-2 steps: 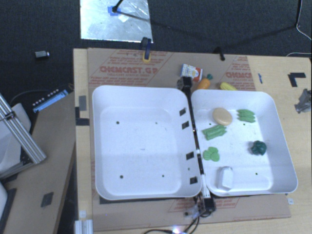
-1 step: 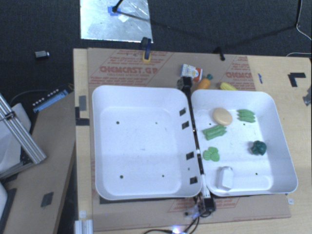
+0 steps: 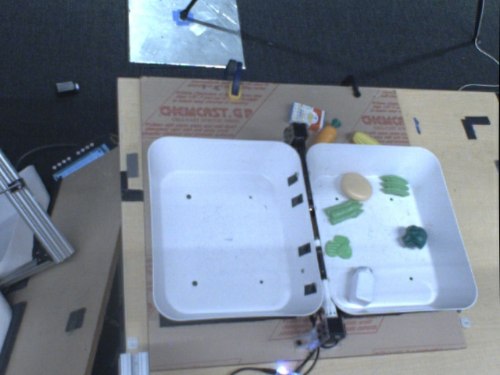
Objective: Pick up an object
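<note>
Two shallow white moulded-plastic bins sit side by side on a brown board printed with red lettering (image 3: 195, 109); left bin (image 3: 226, 233), right bin (image 3: 437, 209). All pickable objects lie in the right bin: smooth tan oval disc (image 3: 355, 186) toward the far side, ridged bright-green pod-shaped piece (image 3: 394, 184) just right of it, flat green oblong strip (image 3: 344, 212) near the disc on its near side, lobed light-green flat piece (image 3: 338, 248) nearer still, knobbly dark-green lump (image 3: 414, 237) toward the right wall, white blocky piece (image 3: 360, 283) close to the near rim. Gripper state: cannot tell. An orange carrot-shaped toy (image 3: 326, 133) and a yellow toy (image 3: 364, 139) rest on the board beyond the bins.
</note>
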{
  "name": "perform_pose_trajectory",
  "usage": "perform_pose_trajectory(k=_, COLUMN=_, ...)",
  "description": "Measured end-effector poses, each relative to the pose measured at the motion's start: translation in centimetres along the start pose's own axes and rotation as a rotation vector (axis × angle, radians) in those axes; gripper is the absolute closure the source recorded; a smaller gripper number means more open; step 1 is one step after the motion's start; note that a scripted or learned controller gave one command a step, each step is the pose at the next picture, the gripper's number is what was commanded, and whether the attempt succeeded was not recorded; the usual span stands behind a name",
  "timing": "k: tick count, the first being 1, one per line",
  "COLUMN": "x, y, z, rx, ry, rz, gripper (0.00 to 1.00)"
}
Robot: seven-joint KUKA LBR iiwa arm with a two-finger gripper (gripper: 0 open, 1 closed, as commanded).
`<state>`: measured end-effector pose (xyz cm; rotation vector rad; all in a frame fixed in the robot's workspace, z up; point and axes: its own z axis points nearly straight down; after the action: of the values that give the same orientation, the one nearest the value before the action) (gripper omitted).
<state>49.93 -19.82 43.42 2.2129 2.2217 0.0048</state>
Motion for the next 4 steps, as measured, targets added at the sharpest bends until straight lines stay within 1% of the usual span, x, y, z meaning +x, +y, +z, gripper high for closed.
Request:
perform_pose_trajectory(k=1, x=-0.1, y=-1.2, z=-3.0, rx=0.0, ry=0.0, rz=0.0, gripper=1.0)
perform_pose_trajectory(k=2, x=-0.8, y=-1.2, z=-6.2, rx=0.0, ry=0.0, rz=0.0, gripper=1.0)
perform_pose_trajectory(k=3, x=-0.8, y=-1.2, z=-8.9, rx=0.0, ry=0.0, rz=-0.001, gripper=1.0)
perform_pose_trajectory(k=4, x=-0.8, y=-1.2, z=-10.2, rx=0.002, ry=0.0, rz=-0.001, gripper=1.0)
